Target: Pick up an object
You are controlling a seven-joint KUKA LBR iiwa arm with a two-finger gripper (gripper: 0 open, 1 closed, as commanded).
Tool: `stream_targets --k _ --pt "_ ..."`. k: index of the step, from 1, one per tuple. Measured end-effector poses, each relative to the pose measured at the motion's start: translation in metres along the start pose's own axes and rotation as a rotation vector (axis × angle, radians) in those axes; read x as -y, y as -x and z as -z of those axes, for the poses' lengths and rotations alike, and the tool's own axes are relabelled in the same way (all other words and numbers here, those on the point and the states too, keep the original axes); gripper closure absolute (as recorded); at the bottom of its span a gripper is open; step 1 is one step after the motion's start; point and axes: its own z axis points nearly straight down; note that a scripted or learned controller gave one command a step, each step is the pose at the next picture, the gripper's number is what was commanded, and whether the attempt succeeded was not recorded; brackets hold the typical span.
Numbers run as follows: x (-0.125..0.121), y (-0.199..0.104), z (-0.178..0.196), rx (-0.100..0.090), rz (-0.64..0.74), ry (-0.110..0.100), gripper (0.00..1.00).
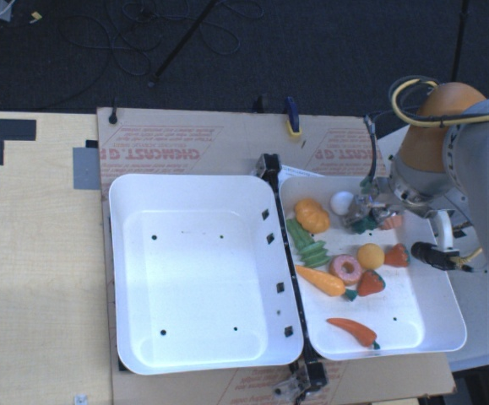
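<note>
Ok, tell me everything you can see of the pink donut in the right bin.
The pink donut is a small toy ring with a pale pink top, a tan edge and a dark centre hole, plastic by its look. It lies flat near the middle of the right bin. The thick end of the orange carrot meets its left side, the yellow-orange ball sits at its upper right, and the strawberry lies close at its lower right. The gripper is farther up the bin, apart from it.

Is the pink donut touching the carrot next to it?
Touching. In the camera view the donut sits against the fat end of the carrot in the right bin, and no white floor shows between them.
</note>
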Motion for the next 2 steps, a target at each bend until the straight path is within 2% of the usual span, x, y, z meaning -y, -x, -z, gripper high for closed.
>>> stream_targets --k 1,2 --pt "0.009 -0.077 0.077 -0.001 -0.002 0.001 1.0" --pt "0.004 -0.12 0.114 -0.001 -0.003 0.003 1.0"
